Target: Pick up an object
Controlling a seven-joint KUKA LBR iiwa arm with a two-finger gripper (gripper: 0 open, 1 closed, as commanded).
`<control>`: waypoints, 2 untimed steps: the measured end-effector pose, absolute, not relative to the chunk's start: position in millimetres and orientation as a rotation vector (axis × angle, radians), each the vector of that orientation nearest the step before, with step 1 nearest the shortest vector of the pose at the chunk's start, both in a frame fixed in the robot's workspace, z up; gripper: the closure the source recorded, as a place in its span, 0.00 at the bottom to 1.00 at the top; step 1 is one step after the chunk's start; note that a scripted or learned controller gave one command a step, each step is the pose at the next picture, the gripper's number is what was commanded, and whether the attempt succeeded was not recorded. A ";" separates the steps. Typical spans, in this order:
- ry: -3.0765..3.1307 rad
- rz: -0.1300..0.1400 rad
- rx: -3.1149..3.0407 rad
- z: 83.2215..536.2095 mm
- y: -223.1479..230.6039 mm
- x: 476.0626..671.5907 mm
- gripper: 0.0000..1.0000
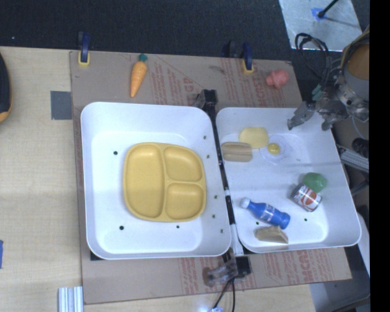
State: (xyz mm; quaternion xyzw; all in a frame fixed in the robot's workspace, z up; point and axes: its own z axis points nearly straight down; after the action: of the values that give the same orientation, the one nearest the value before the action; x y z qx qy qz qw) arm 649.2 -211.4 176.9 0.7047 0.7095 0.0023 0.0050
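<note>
The arm reaches in from the right, and its gripper (303,117) hangs above the top right corner of the right bin (335,174), with dark fingers splayed in what looks like a wide stance and nothing between them. No object has been lifted yet, so I judge the step in hand to be the approach: the gripper is poised over the bin but not down among the things. The right bin holds all the likely targets. Nearest the gripper lie a pale yellow lump (253,136) and a small yellow piece (273,149) just beside it, with a tan bread roll (236,151) to their left against the bin's inner wall. Lower down are a green ball (314,181) touching a red and white can (307,198), a blue bottle (266,212) lying on its side, and a beige wedge (272,234) just below the bottle near the front rim. The left bin (101,174) carries a yellow divided plate (164,181). Outside the bins, on the table (26,194), lie a toy carrot (138,75) and a pink lump (277,78). The next move calls for choosing one target, bringing the gripper over it, and descending with the fingers straddling it. The green ball and can sit touching, so a grasp there risks nudging one against the other.
</note>
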 end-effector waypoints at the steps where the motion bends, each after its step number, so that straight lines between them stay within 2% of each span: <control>1: 2.230 -0.010 2.225 157.8 -203.8 567.5 0.00; 2: 2.223 0.000 2.215 196.6 -212.6 577.9 0.00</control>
State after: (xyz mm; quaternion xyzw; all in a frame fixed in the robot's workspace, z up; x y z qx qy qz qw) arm 577.9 -212.6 196.6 0.7059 0.7083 0.0001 0.0015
